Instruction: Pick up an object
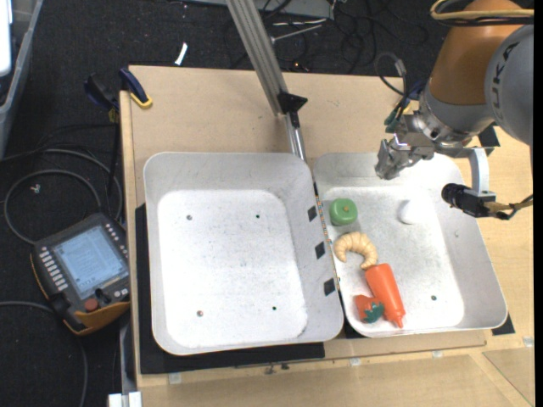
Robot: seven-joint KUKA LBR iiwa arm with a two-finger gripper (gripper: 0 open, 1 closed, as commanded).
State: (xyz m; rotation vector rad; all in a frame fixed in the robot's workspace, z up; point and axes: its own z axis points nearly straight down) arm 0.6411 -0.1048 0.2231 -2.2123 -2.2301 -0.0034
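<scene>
The right bin (pixel 475 299) held a green cylinder (pixel 344 212), croissant (pixel 355 246) and carrot (pixel 386 293); whether the gripper (pixel 389 164) was closed: cannot tell.

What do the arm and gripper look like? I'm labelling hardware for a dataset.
The arm is grey with a broad orange band above the wrist. The gripper is a small grey metal unit. Thin cables run along the wrist, and a black cylindrical part on a white bracket sticks out beside it.
</scene>
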